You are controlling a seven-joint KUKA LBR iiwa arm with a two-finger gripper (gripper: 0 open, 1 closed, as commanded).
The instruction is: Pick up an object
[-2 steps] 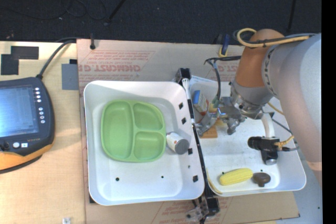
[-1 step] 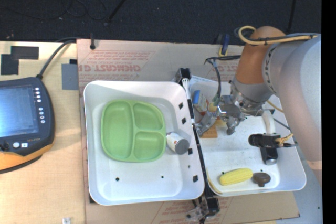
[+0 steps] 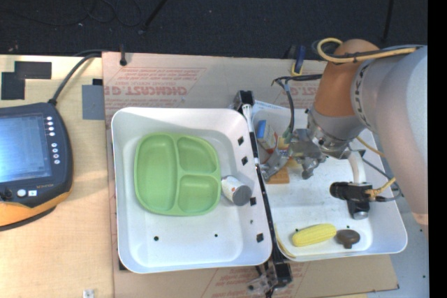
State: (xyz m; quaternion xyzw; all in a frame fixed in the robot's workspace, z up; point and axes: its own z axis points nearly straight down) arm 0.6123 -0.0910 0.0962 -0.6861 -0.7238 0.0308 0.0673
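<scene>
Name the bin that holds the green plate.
The bin on the view's left: the green divided plate lies in it. The other bin holds a yellow corn cob instead.

Bulky pale grey arm (image 3: 398,108), rounded orange band (image 3: 336,91), darker grey wrist collar (image 3: 335,128) just under the band, black cable (image 3: 288,91) looping beside the band, yellow cable loop (image 3: 327,47) above the band

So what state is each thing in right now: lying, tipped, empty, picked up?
Green plate, flat in the left bin, compartments empty.
White and grey cylinder, lying on its side beside the plate.
Corn cob, lying in the right bin, not held.
Small brown thing, resting beside the corn cob, not held.
Gripper, low in the right bin; whether it holds anything is unclear.
</scene>
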